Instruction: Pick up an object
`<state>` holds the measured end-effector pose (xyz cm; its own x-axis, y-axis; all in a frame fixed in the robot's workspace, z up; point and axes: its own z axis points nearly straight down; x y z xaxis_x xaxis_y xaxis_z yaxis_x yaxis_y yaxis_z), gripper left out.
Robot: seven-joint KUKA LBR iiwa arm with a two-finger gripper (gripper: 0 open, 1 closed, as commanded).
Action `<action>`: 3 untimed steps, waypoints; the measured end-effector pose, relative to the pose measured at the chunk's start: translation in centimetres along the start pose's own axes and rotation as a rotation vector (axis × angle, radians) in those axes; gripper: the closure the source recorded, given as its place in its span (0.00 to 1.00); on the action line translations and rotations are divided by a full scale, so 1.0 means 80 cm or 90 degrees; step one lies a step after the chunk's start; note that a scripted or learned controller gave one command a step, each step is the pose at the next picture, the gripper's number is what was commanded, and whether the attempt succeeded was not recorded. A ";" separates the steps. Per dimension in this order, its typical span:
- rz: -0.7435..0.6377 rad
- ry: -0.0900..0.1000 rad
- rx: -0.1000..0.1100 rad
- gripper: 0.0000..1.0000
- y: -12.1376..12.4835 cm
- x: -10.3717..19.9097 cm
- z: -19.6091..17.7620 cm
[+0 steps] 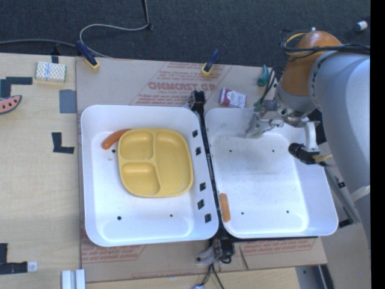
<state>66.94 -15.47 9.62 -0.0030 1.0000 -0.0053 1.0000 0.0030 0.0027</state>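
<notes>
A yellow divided plate (155, 162) lies in the left bin (105, 221). An orange sausage-shaped piece (112, 138) pokes out from under the plate's upper left edge. A small orange stick (224, 207) rests at the lower left edge of the right bin (301, 215). My gripper (257, 127) hangs over the upper part of the right bin, near its back wall, with nothing seen between its fingers. It is far from the orange stick and from the plate.
The grey arm (343, 101) with its orange band fills the right side above the right bin. A small red and white packet (231, 97) lies on the cardboard behind the bins. Clamps (210, 62) and cables sit along the back edge.
</notes>
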 end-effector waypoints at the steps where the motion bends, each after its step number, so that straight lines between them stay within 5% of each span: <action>1: 0.000 -0.001 0.000 0.00 0.000 0.000 0.000; 2: 0.001 0.004 0.003 0.00 -0.002 0.055 0.008; 3: 0.000 0.003 0.004 1.00 -0.002 0.055 -0.003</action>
<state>66.78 -11.05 9.87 -0.0033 1.0000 -0.0003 1.0000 0.0033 -0.0032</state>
